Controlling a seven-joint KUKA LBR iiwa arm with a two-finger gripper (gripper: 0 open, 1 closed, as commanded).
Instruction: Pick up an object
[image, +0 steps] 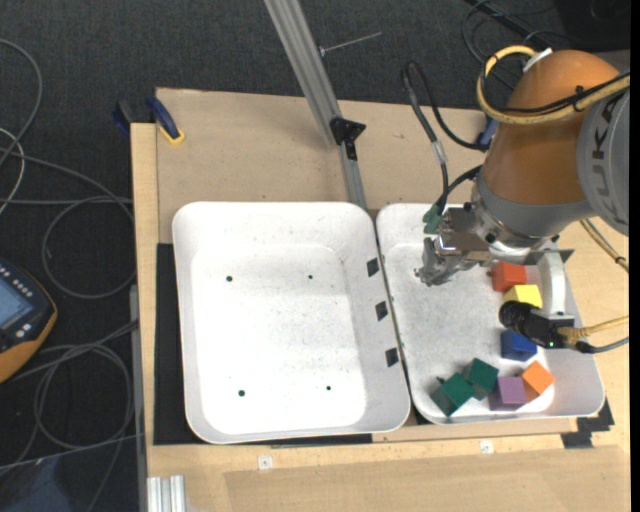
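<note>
My gripper (436, 268) hangs over the upper left part of the right bin (430, 330), its dark fingers pointing down with nothing visible between them. To its right, partly under the arm, lie an orange-red block (510, 275) and a yellow block (525, 295). A blue block (517, 345) sits lower down. Along the bin's front edge lie two green blocks (466, 385), a purple block (511, 390) and an orange block (538, 376).
The left bin (275, 320) lies beside the right one, with small black clips (380, 310) along their shared edge. A metal pole (320, 90) slants over the bench at the back. Cables run around the arm and over the floor at left.
</note>
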